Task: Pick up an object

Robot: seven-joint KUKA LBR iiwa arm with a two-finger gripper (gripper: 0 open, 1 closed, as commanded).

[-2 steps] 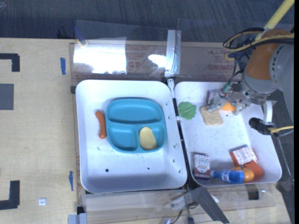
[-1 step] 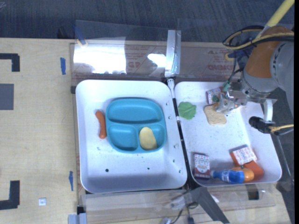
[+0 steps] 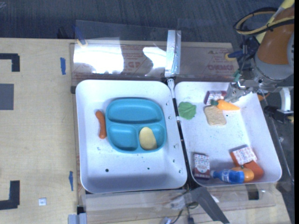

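Note:
My gripper (image 3: 235, 93) hangs over the far part of the right bin (image 3: 266, 139), its tip just above an orange carrot (image 3: 229, 106). The carrot rests against a tan slice of bread (image 3: 215, 115). A small purple and white box (image 3: 214, 97) lies just left of the gripper. Further left a green leaf (image 3: 187, 110) lies by the bin's wall. Along the near edge are a red and white carton (image 3: 202, 164), a blue bottle (image 3: 227, 175), an orange fruit (image 3: 252, 171) and a red packet (image 3: 242, 155).
The left bin (image 3: 88, 157) holds a blue divided plate (image 3: 126, 125) with a yellow lemon-like piece (image 3: 147, 138) in one compartment. An orange sausage (image 3: 101, 124) lies to the plate's left. A metal divider (image 3: 173, 50) rises behind the bins.

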